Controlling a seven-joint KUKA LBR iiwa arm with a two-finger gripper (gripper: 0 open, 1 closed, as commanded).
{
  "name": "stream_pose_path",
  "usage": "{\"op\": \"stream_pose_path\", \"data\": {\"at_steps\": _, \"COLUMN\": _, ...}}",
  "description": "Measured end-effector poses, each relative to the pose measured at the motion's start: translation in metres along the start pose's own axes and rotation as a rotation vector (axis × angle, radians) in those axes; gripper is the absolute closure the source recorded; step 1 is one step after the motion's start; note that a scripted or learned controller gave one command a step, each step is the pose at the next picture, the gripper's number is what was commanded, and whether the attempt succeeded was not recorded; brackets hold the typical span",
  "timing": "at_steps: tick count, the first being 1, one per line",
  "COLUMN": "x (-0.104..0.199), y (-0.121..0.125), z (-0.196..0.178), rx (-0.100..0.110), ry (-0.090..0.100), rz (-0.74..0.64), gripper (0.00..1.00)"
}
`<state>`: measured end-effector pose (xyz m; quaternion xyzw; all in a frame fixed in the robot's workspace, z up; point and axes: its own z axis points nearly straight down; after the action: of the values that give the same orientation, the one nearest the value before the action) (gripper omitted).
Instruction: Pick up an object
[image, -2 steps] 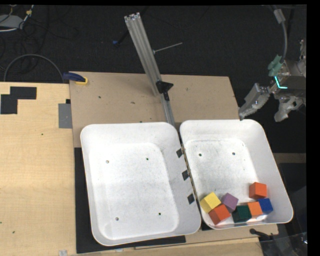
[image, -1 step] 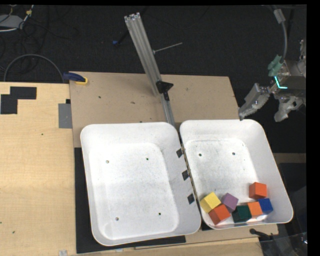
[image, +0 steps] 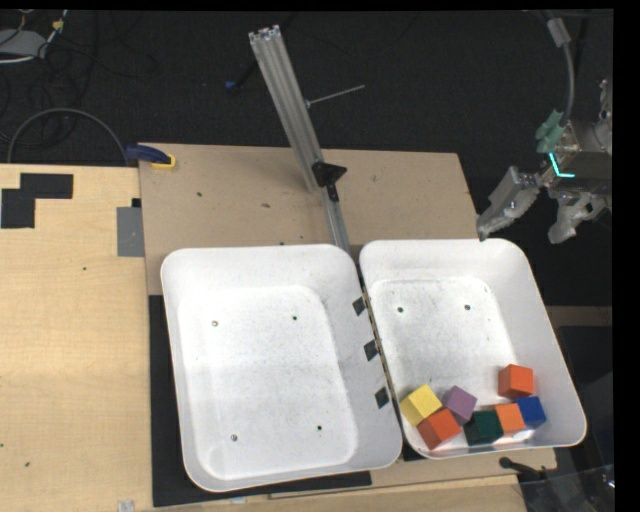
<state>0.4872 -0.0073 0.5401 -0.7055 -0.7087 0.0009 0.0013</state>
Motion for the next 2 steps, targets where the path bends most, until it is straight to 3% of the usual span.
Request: {"op": "stream_pose_path", "data": {"at_steps": 2, "x": 0.0158, "y": 0.0000, "z": 0.0001, "rx": 0.000, "ry": 0.000, "rz": 0.002, "gripper": 0.00}}
